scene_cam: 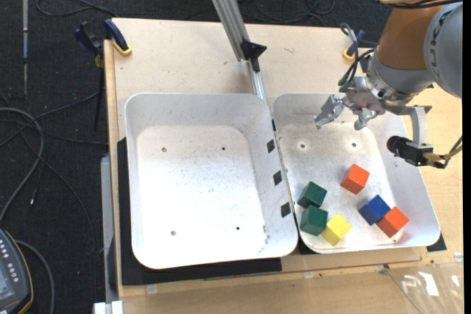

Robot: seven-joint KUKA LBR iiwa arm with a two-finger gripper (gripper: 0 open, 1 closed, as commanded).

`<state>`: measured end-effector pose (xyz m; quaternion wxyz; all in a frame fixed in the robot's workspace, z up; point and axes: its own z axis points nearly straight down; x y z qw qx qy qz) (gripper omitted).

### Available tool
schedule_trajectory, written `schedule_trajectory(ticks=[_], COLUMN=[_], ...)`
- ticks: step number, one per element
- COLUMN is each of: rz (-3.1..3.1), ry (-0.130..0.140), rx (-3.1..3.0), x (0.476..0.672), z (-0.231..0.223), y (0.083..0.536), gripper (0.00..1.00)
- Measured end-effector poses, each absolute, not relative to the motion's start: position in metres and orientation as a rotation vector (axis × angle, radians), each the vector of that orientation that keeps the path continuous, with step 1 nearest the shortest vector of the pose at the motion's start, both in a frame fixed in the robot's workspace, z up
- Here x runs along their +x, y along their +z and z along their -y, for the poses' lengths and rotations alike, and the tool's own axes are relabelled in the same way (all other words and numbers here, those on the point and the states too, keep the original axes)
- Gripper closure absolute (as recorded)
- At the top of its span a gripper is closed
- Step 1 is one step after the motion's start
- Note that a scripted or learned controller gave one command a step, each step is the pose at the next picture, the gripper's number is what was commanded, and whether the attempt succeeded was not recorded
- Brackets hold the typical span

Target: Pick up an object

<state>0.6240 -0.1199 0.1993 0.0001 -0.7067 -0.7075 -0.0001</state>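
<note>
Hovering with fingers spread and nothing between them: gripper, above the far part of the right bin. Judging this as the approach step, nothing grasped yet. Needing next a move toward the near side and a descent over one block. Lying nearest, apart from the others: an orange cube, probably slightly turned. Resting further toward the near rim: blue cube, second orange cube, yellow cube, two green cubes.
</note>
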Motion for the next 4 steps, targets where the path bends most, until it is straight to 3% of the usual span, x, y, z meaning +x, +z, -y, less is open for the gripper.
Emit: schedule_trajectory(ticks=[1, 2, 3, 4], rz=[2.223, 2.223, 2.21, 2.222], ry=[0.003, -0.003, 0.011, 0.001], rx=[-2.216, -2.231, -2.222, -2.22], x=[0.597, 0.625, 0.571, 0.563], z=[0.099, 0.153, 0.19, 0.171], y=[0.195, 0.222, 0.125, 0.094], gripper=[0.0, 0.0, 0.0, 0.0])
